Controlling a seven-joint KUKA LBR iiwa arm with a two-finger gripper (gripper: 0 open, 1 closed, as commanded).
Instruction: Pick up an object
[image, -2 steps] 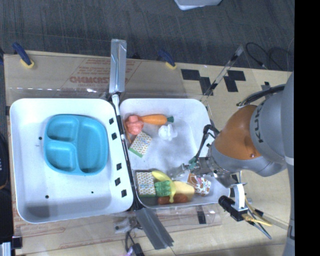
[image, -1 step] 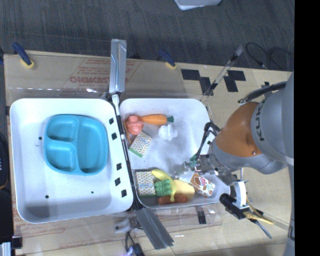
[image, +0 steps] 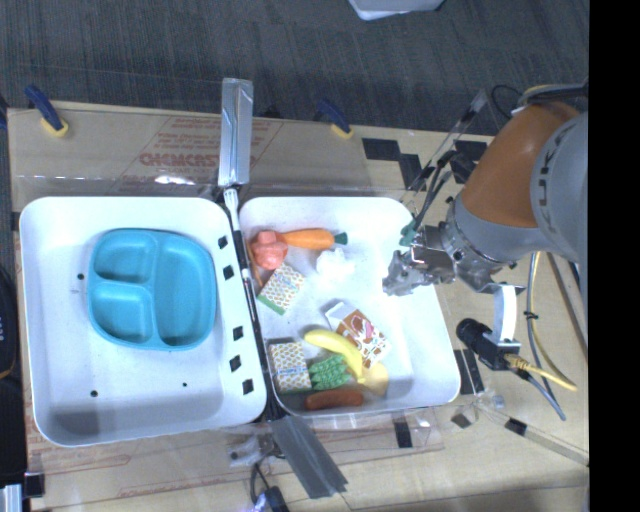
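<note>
toys crowd the right bin (image: 430, 345) only; the left bin (image: 50, 330) carries one blue divided plate (image: 153, 287). counting across the right bin: one pink lump (image: 266, 248), two patterned packets (image: 282, 289), one carrot (image: 308, 239) lying left-right, one white ball (image: 335, 264), one banana (image: 340, 348) running on a slant, one green piece (image: 328, 373), one brown sausage (image: 334, 399), one printed box (image: 361, 334). the gripper (image: 405, 272) hangs over the bin's right side with nothing seen between its fingers; how wide they stand i cannot tell. the nearest pick is likely the white ball, just left of it, with the box below-left.
</note>
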